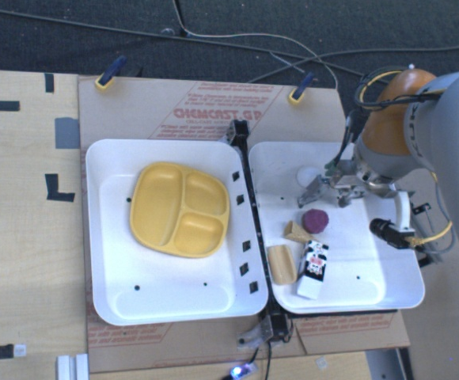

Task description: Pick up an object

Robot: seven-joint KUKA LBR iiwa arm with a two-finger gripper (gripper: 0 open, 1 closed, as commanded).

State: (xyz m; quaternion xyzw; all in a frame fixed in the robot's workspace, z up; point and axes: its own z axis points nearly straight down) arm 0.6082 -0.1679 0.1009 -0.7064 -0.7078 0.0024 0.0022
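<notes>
My gripper (312, 197) hangs over the right bin (396, 291), its fingers spread open with nothing between them. A purple ball (316, 220) lies just below and in front of the fingertips, apart from them. A small tan piece (296, 233) sits beside the ball on its lower left. Further toward the front lie a tan block (281, 264) and a white carton with a black cow print (313, 269), side by side.
The left bin (111, 291) holds a yellow divided plate (180, 209). A black divider (250, 212) runs between the two bins. Cables trail across the dark floor at the back, and yellow clamps (111, 71) pin the cardboard base.
</notes>
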